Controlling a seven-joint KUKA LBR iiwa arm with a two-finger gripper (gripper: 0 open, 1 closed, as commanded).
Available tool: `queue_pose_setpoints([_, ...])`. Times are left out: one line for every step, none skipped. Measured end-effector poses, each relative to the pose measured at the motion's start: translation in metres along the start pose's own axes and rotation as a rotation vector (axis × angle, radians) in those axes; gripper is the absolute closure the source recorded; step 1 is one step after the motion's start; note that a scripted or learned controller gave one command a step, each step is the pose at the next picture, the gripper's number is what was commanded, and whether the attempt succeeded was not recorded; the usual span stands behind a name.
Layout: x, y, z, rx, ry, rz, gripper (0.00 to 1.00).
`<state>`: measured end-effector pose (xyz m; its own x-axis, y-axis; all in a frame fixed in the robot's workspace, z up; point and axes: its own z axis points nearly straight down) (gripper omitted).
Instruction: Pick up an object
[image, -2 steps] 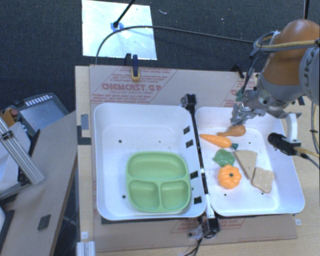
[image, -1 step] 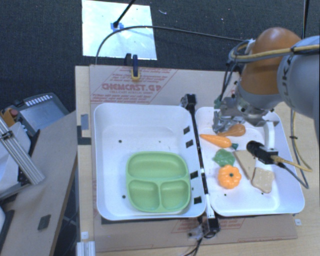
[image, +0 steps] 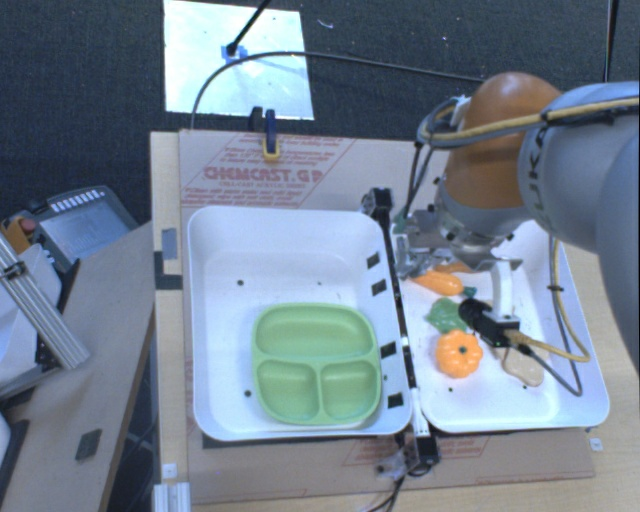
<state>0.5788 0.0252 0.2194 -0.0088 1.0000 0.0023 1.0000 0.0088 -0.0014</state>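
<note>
Gripper (image: 440, 262) low at right bin's (image: 585, 395) far-left corner, finger state cannot tell | carrot (image: 440, 283) just beneath, pumpkin (image: 459, 354) nearer front edge | nothing lifted; pick not yet done.

Open floor behind green tray (image: 318, 362); right bin (image: 585, 395) crowded by toys.

On my feed the two white bins (image: 290, 230) look like smooth, slightly glossy plastic. The green divided plate (image: 317, 362) is matt plastic. Just beside the jaws, the little orange pumpkin (image: 459, 354) has a shiny plastic skin. Under the bins lies printed cardboard (image: 265, 172), dull and papery. The arm's orange band (image: 500, 120) gleams.
</note>
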Motion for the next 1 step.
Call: queue_pose_setpoints([0.0539, -0.0231, 0.0076, 0.001, 0.0, -0.001, 1.0])
